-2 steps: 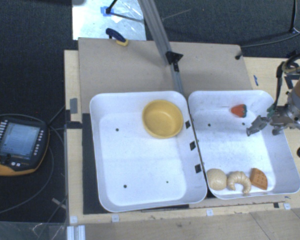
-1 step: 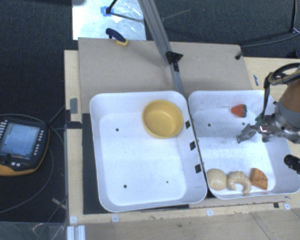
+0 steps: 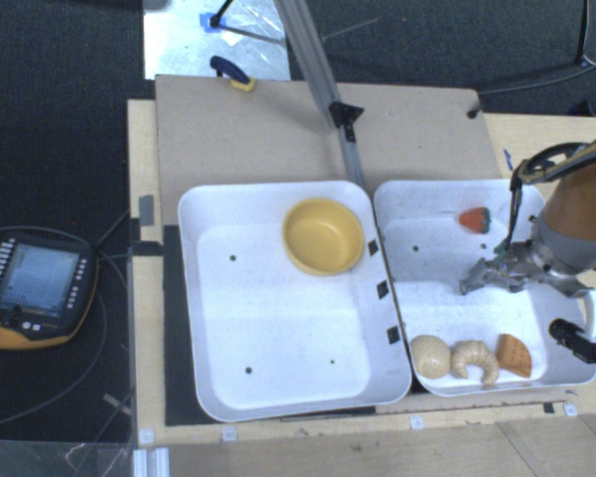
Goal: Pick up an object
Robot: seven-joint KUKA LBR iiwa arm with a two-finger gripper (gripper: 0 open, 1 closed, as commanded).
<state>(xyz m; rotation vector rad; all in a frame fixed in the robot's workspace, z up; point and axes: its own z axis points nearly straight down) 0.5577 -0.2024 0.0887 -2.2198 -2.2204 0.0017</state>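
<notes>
Orange-red, one small toy [image 3: 475, 220] lies at the right bin's [image 3: 417, 202] far wall; three bread pieces [image 3: 470, 357] line its near wall. Gripper [image 3: 474, 282] (finger state: cannot tell) hovers between. One yellow bowl [image 3: 323, 236] sits in the left bin [image 3: 228, 366].

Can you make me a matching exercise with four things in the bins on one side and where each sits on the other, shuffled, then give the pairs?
Things:
1. yellow bowl
2. strawberry
3. croissant
4. tool

Places:
A. front edge of the right bin, between a round bun and a toast piece
B. back of the left bin
C. middle of the right bin
D. back of the right bin

Pairs: 1-B, 2-D, 3-A, 4-C
</notes>
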